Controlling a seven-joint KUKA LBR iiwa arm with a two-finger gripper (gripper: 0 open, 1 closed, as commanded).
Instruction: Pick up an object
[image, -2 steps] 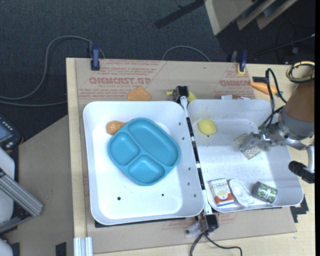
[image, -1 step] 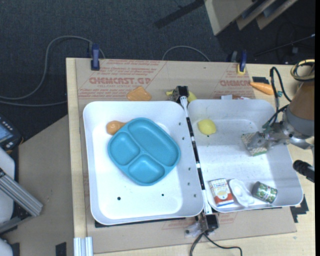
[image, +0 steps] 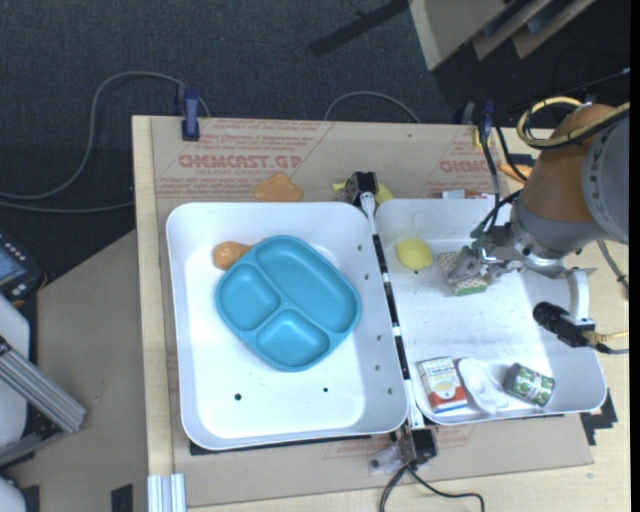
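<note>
Two shallow white bins sit side by side on a bare wooden bench top (image: 300, 150) printed with red lettering. The left white bin (image: 200, 390) holds a blue plastic divided plate with three compartments (image: 287, 300), lying flat near the middle, and a small orange rounded piece (image: 228, 254) tucked against the plate's upper left edge. The right white bin (image: 470, 340) carries more: a yellow lemon-like toy (image: 413, 253) near its upper left corner, a small red and white carton (image: 443, 385) lying flat by the near edge, a white crumpled-looking object (image: 483, 389) just beside it, and a dark green can on its side (image: 529, 384) at the near right. The grey arm with its orange band (image: 560, 180) leans in from the right, and its gripper (image: 478, 262) is down low in the upper part of the right bin, right over a small greyish-green mottled object (image: 466, 281). I cannot tell how the tool is set, nor whether it has that object. Behind the bins, on the bench, lie another orange lump (image: 277, 187) and a black and yellow clamp (image: 362, 186).
</note>
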